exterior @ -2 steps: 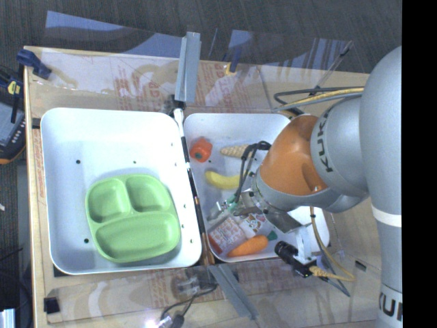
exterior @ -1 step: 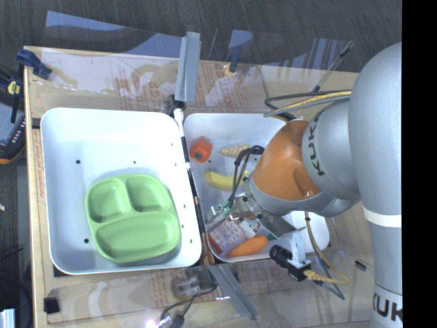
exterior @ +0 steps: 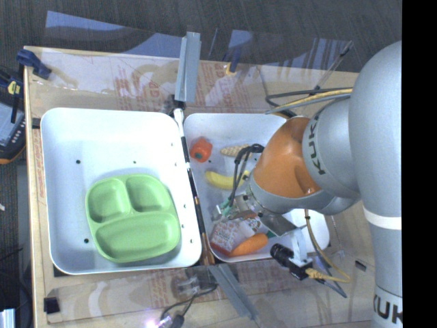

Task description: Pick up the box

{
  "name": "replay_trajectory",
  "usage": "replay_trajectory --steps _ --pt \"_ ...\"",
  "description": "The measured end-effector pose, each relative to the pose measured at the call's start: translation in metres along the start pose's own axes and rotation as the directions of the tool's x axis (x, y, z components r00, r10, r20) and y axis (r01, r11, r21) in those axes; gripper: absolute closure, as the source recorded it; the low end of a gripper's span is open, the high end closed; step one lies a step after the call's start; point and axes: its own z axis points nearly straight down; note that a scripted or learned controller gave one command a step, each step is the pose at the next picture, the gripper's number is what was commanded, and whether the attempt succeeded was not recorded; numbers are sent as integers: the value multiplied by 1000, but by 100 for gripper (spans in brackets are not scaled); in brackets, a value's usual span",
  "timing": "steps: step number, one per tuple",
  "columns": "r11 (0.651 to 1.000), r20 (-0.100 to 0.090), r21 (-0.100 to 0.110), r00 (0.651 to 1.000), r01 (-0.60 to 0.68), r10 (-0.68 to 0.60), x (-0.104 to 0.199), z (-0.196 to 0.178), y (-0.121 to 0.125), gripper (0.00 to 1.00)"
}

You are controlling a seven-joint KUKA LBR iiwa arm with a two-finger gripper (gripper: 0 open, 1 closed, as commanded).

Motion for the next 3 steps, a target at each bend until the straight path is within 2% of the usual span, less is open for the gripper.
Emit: replay_trajectory --steps 1,2,3 --pt "1000 5 -1 1000 -3 3 -3 -1 -1 0" --pt "1000 1 2 1000 7 -7 -1 -10 0 100" --pt "1000 2 3 1000 7 -7 -1 -10 0 0"
